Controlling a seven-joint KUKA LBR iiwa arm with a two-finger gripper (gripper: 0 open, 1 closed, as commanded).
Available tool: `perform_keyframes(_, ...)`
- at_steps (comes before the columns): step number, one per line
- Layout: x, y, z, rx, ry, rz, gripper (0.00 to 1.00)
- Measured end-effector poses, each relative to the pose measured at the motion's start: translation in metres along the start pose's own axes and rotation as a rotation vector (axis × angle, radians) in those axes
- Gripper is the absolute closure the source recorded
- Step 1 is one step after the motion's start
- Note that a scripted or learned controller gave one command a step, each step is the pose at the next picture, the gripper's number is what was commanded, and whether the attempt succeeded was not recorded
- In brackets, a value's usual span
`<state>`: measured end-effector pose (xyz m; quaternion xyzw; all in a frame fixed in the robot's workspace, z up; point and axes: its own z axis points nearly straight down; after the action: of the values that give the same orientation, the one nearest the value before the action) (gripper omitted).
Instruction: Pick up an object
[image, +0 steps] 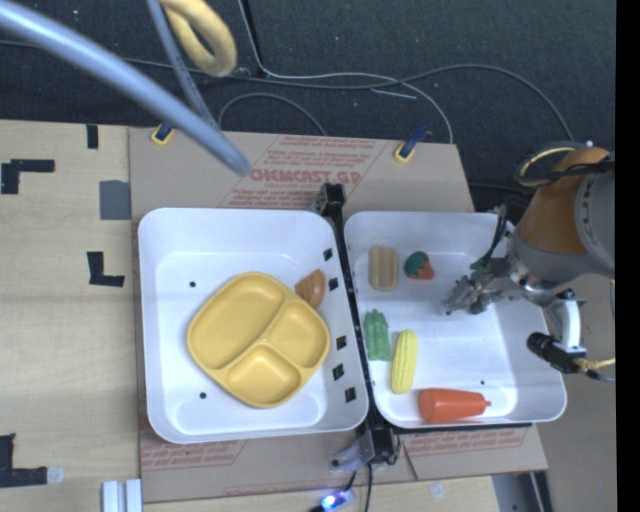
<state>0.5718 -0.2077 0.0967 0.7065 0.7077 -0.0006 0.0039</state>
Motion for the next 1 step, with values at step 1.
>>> perform_keyframes(1,0.0007,0.0045,-0.0428,0.002,0.005,0.000,1.00)
